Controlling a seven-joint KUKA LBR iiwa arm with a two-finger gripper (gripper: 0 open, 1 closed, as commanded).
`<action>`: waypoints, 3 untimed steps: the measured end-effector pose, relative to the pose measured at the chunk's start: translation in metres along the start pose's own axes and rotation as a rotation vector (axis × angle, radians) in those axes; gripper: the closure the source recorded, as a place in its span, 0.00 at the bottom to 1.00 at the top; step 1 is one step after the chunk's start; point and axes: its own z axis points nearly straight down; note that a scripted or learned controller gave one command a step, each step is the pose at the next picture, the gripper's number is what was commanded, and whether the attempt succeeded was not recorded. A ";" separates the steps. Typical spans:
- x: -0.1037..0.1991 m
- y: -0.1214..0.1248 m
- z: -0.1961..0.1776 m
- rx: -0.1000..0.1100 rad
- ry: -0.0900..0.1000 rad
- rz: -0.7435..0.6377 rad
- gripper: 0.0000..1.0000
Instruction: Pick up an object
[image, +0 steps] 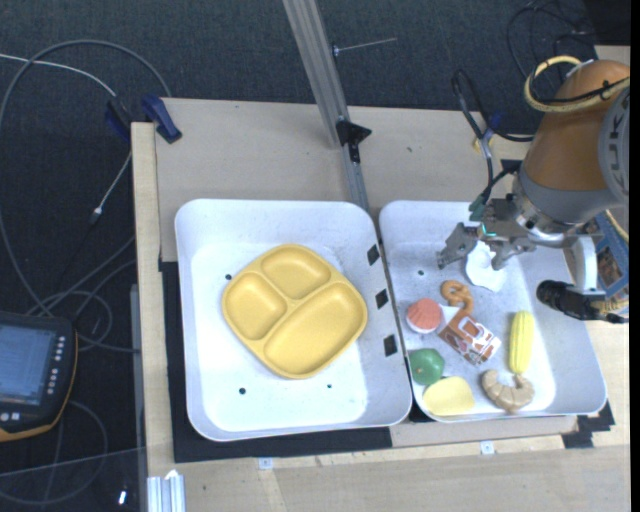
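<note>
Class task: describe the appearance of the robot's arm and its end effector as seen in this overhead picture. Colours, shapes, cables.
The arm is a thick rounded body with a wide orange band and grey casing beside it. A pale yellowish cable loops over its top, with dark cables running nearby. Below the band sits a silver-grey wrist ring. The end effector is metallic grey, with thin angular fingers and a small green light on its body.

So the grey arm with the orange band (572, 130) comes in from the right, wrist bent downward. Its two-finger metal gripper (478, 248) hangs low, fingers (455, 246) spread apart and nothing between them as far as I can see.
</note>
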 end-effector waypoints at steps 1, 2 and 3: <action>0.000 0.000 0.000 0.000 0.000 0.000 0.00; -0.005 0.007 0.057 0.006 0.000 0.001 0.00; -0.004 0.006 0.107 0.004 0.000 0.001 0.00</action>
